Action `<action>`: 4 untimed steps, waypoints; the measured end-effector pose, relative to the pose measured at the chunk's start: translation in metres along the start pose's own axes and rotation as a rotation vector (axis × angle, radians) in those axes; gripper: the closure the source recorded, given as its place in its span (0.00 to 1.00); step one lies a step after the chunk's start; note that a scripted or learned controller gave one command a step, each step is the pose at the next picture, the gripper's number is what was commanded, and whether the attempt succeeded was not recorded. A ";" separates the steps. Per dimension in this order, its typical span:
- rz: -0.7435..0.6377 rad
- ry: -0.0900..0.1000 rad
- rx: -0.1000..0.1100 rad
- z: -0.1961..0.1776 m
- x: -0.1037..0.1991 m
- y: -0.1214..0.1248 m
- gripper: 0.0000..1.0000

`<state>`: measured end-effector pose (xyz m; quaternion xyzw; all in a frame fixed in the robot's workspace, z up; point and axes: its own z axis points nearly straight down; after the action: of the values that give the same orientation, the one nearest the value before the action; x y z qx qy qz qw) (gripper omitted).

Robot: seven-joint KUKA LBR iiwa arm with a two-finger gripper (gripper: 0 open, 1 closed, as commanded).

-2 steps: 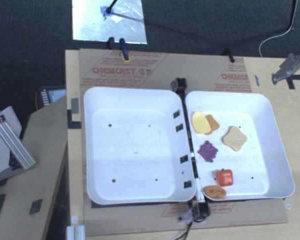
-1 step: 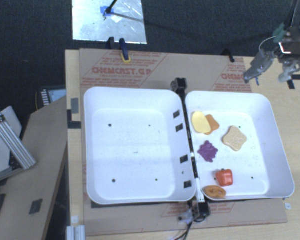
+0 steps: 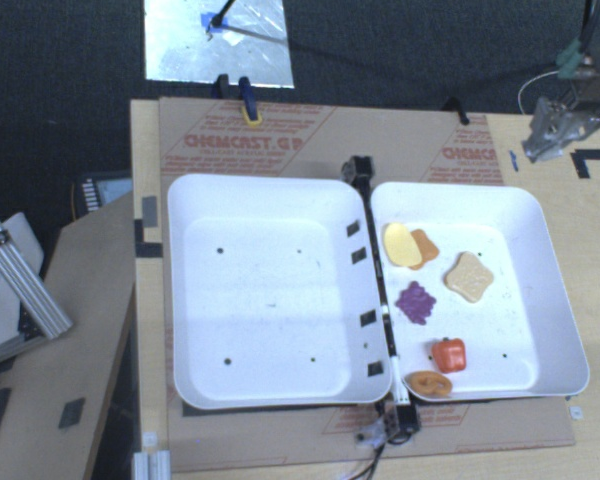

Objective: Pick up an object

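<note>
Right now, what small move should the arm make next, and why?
Probably swing the gripper in over the right bin toward the bread slice. The gripper sits outside the bin's far right corner, and that slice lies apart from the other items.

Smooth glossy white plastic bins, printed brown cardboard sheet beneath, crinkled shiny foil square behind.

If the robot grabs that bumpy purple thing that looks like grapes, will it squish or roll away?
The bumpy purple grape-shaped toy lies flat and low on the floor of the right white bin, so it probably won't roll. It looks like a small moulded play-food piece, so it's likely light and fairly firm rather than squishy. Its knobbly surface might make a grip slip off.
</note>
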<state>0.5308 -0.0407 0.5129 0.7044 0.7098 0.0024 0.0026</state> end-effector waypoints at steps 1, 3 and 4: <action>-0.004 0.003 0.002 -0.024 0.070 -0.024 1.00; -0.004 0.003 0.006 -0.022 0.217 -0.043 1.00; 0.000 0.003 0.005 -0.022 0.257 -0.043 1.00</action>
<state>0.4859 0.2158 0.5348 0.7042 0.7100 0.0015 -0.0003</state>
